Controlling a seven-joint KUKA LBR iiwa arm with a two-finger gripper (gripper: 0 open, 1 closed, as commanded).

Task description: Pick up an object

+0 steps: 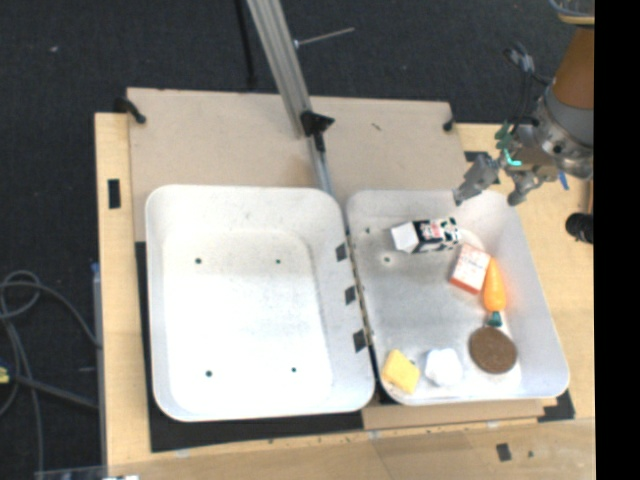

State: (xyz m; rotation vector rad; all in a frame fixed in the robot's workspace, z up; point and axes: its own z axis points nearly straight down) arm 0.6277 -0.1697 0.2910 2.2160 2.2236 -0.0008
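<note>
Bench with two white bins; the right bin point(535, 298) holds a small white-and-black box point(425, 235) at its 12 o'clock. Gripper point(495, 180), fingers spread and empty, hovers at 2 o'clock; it should centre over the box before descending.

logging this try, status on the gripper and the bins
Gripper open, above right bin's far right corner, holding nothing. Nearest item: small white-and-black toy, then orange carrot. Nothing blocking.
</note>
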